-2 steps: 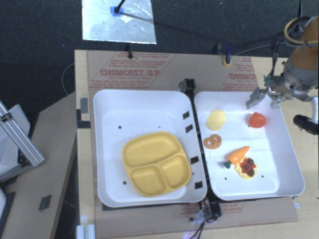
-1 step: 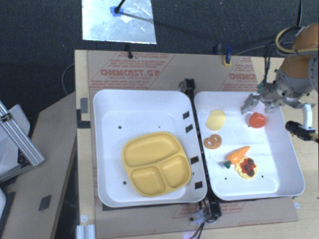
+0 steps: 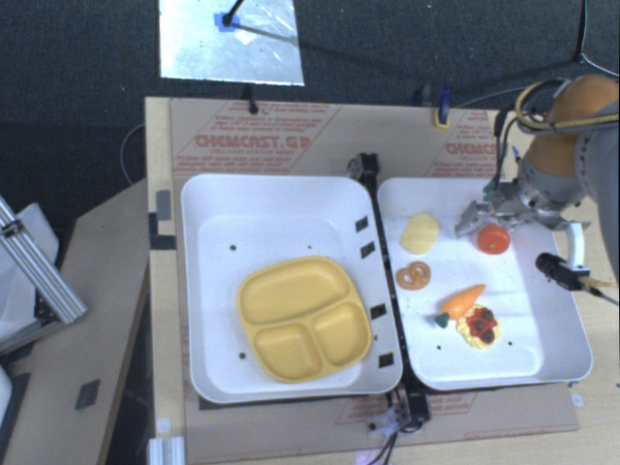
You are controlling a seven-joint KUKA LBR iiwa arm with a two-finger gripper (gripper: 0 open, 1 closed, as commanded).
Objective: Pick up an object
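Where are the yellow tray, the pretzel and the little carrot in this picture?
yellow tray (image 3: 304, 328): camera view, on the ridge where its three compartments meet.
pretzel (image 3: 414, 276): camera view, on its middle.
carrot (image 3: 464, 299): camera view, on its orange body.

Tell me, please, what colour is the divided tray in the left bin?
Yellow; the divided tray shows in the camera view.

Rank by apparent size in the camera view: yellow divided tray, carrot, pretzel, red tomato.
1. yellow divided tray, by far the largest, in the left bin.
2. carrot, longest of the small items in the right bin.
3. pretzel and red tomato: look about alike, so no ranking between them.
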